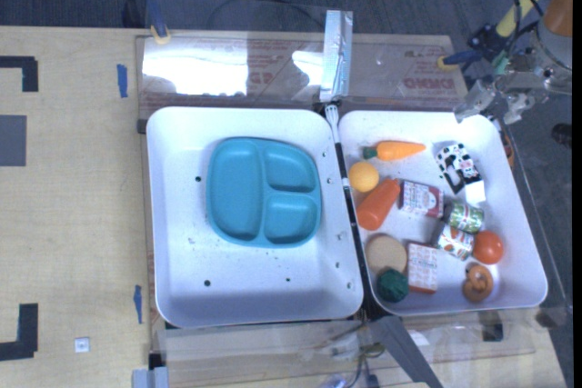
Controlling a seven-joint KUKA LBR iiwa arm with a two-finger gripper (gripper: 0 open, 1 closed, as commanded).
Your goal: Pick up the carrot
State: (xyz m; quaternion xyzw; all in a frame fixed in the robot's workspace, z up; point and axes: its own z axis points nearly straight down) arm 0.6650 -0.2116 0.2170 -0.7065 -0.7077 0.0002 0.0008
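Note:
The carrot (400, 150) is a small orange cone with a green stub at its left end. It lies on its side near the back edge of the right bin (532, 286), pointing right. My gripper (486, 101) hovers over the bin's back right corner, off to the right of the carrot and apart from it. Nothing is visibly held in it.
Around the carrot lie a yellow ball (364, 176), a larger orange piece (378, 203), a black-and-white cow toy (455, 164), small cartons and cans, a tomato (488, 246) and a green item (393, 284). The left bin (173, 286) holds a blue divided plate (264, 192).

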